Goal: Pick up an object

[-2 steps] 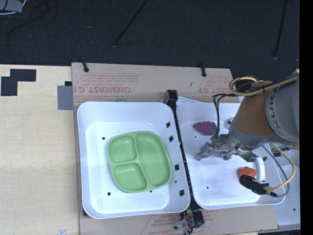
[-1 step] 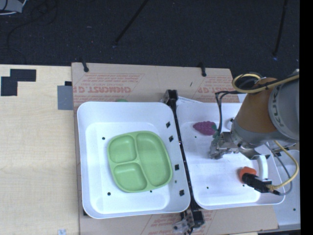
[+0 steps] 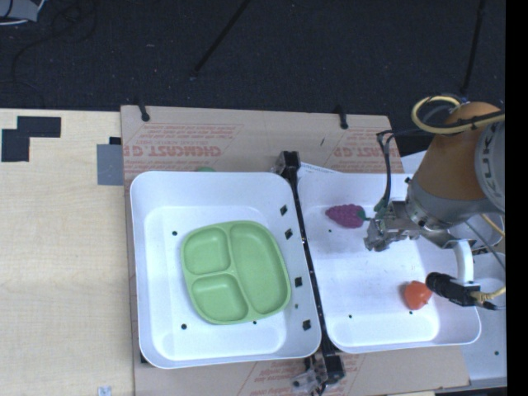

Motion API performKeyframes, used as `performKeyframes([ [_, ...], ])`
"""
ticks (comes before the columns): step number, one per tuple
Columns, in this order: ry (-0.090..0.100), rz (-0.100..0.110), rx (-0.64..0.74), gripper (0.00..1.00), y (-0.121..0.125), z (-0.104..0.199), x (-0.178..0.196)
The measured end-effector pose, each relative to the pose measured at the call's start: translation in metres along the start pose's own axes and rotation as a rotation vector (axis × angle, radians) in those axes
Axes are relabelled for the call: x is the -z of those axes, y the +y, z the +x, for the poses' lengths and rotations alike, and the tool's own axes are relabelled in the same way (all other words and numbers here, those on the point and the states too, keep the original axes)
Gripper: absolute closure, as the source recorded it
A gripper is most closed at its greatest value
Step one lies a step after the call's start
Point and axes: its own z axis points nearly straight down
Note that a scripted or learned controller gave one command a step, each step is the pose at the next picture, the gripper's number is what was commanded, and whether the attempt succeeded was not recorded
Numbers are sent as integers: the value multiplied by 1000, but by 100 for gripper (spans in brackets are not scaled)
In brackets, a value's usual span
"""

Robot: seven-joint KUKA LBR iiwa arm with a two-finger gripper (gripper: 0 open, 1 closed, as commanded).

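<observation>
A purple grape bunch (image 3: 346, 215) lies near the back of the right bin (image 3: 363, 320). A small red-orange fruit (image 3: 417, 294) rests near that bin's right front. My gripper (image 3: 378, 239) hangs low over the right bin, just right of the grapes and apart from them. Nothing shows between its fingers.
The left bin (image 3: 157, 238) holds a green divided plate (image 3: 235, 271) with three compartments. A black divider (image 3: 301, 254) runs between the two bins. The arm's grey body and orange band stand over the right bin's back right corner.
</observation>
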Motion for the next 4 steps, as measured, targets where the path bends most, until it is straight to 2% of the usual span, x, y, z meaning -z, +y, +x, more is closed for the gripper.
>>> performKeyframes([
  [2,-1,-2,0,100,-1,-11,112],
  [4,1,3,3,100,14,79,108],
])
